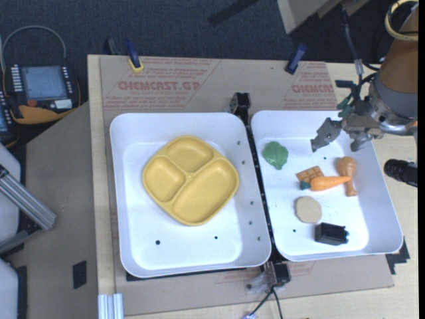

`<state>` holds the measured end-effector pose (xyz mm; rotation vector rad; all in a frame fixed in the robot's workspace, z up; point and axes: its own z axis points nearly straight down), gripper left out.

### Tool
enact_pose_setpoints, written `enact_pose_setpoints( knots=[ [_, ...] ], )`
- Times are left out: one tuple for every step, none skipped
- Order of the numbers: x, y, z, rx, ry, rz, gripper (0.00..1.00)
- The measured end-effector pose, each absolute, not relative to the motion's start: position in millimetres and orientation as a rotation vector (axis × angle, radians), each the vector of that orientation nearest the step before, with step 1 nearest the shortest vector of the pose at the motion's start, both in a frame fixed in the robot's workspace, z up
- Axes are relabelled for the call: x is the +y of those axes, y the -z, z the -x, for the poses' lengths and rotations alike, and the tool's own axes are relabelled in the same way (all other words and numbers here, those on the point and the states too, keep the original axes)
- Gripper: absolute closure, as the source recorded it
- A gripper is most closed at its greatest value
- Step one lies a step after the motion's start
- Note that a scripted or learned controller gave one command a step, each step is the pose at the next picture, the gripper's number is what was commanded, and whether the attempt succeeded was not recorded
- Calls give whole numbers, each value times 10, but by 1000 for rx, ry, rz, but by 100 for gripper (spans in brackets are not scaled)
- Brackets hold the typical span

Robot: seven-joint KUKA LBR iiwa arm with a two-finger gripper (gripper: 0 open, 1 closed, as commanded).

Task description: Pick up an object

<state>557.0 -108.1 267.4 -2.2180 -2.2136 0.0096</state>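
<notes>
The right bin (378,234) holds a green broccoli piece (275,154), an orange carrot (329,183), a small orange waffle-like block (309,175), a tan drumstick shape (347,173), a beige round cookie (308,210) and a black block (331,234). My gripper (341,138) hangs over the bin's far right part, above and just behind the drumstick. Its two grey fingers are spread apart with nothing between them.
A yellow three-compartment plate (190,179) lies in the left bin (133,244). Both bins rest on a cardboard sheet (199,85) held by clamps at the back. A handheld control pad (41,88) sits off the bench at the far left.
</notes>
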Motion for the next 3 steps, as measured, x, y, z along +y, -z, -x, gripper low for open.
enact_pose_setpoints(
  knots=[
    [-1080,-2725,-5589,-2222,0,2221,0],
    [-1088,-2324,-5594,-2220,-1,2221,0],
    [-1109,-1698,-5630,-2215,-7,2217,0]
  ],
)
